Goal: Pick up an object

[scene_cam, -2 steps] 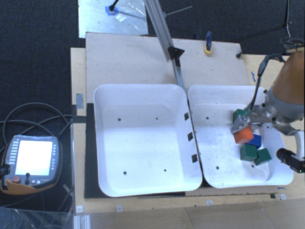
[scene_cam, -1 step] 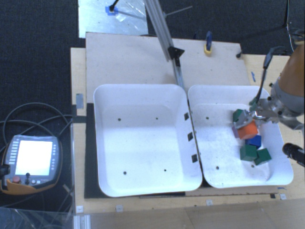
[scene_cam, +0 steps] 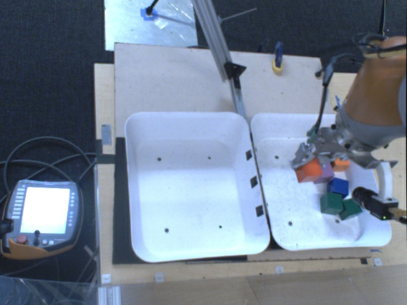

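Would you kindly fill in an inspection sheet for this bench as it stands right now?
Surface: pale board bearing the left bin and the right bin side by side.
Job's things: orange block, purple block, blue block and two green blocks clustered in the right bin.
Clutter: nothing seen.
Grippers: end effector low over the orange block; grasp unclear.
Cables: black cable along the arm; loops by the pendant.
Surroundings: teach pendant at left, dark floor.

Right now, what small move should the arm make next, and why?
Probably lower a little onto the orange block: the gripper sits at its top edge in the right bin, and a purple block crowds its right side, so sideways drift risks a miss.
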Controlling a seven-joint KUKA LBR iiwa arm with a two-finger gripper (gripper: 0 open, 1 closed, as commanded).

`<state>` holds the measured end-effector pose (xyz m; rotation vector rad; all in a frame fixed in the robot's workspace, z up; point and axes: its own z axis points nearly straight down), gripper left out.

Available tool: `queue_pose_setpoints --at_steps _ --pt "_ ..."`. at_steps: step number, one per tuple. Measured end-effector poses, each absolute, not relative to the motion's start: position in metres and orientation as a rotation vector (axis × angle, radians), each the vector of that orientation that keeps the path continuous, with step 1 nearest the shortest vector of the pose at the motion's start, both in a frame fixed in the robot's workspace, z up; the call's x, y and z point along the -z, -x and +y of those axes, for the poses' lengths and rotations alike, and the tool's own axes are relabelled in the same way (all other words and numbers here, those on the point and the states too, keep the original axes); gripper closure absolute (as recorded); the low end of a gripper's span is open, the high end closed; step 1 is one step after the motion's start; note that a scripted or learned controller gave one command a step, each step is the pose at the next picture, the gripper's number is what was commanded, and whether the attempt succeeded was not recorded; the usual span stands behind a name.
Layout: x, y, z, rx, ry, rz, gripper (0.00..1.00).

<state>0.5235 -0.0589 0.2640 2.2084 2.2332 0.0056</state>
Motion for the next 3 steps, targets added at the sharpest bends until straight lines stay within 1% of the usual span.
queue_pose_setpoints --at_steps 2,3 --pt "-0.268 -0.522 0.04 -0.004 -2.209 2.235 1.0" --pt "-0.248 -0.516 0.095 0.001 -2.212 2.236 1.0"
